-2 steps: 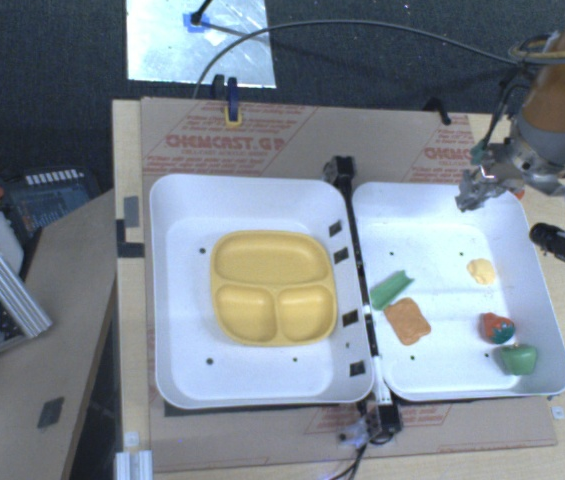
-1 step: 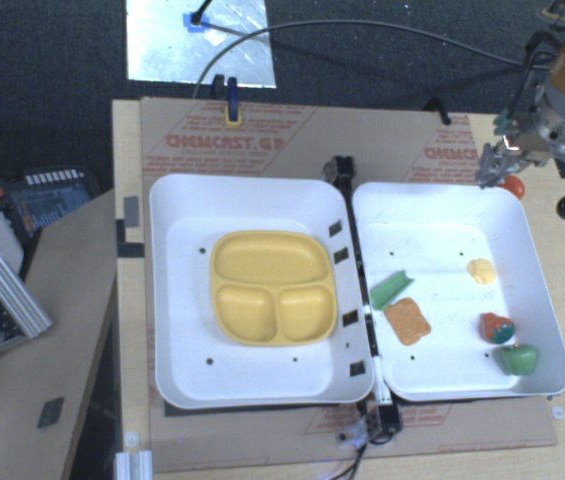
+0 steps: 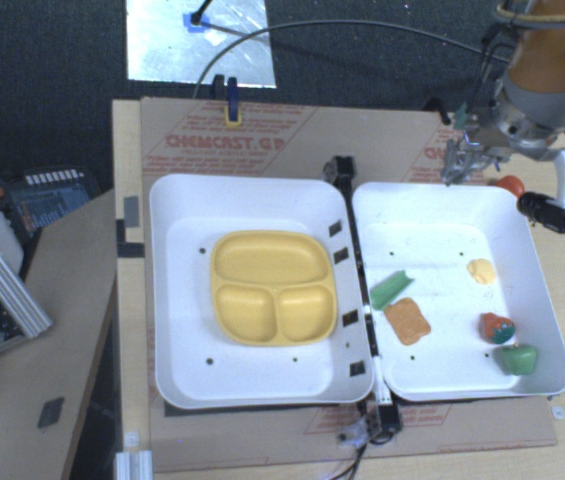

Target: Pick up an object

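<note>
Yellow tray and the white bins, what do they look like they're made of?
Yellow tray: probably moulded plastic, matte, with soft rounded compartment walls. White bins: likely thin formed plastic, smooth and slightly glossy, with rounded corners and rolled rims.

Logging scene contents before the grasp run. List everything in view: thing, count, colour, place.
white bins: 2, white, side by side on the bench; left bin, right bin
divided tray: 1, yellow, three compartments, middle of left bin
green strip: 1, green, right bin, near its left wall
orange piece: 1, orange-brown, flat, right bin, just below the green strip
pale yellow piece: 1, pale yellow, right bin, right of centre
red and teal item: 1, right bin, near right wall
green item: 1, green, right bin, front right corner
cardboard sheet: 1, brown, red print, under the bins
arm: 1, grey with orange band, upper right
gripper: 1, metal, over the right bin's far rim
</note>
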`<state>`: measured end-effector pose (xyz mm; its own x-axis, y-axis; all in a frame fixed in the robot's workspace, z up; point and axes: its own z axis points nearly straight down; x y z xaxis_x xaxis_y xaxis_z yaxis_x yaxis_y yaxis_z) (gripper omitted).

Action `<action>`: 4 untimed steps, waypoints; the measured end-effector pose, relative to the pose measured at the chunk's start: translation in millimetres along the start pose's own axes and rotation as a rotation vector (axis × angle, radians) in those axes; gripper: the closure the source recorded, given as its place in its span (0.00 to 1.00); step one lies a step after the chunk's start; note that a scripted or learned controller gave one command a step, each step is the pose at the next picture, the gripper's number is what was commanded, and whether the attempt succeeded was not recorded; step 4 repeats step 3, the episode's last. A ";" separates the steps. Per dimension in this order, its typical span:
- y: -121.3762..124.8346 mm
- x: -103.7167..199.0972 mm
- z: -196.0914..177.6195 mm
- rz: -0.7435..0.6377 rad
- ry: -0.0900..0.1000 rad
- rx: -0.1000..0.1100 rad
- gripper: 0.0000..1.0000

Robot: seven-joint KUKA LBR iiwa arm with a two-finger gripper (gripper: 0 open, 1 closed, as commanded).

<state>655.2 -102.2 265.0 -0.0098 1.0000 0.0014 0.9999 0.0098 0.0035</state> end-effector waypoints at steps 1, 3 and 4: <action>-2.1 53.5 18.1 0.000 0.000 0.002 1.00; -5.9 160.3 27.5 -0.001 0.001 0.002 1.00; -5.9 160.3 27.5 -0.001 0.001 0.002 1.00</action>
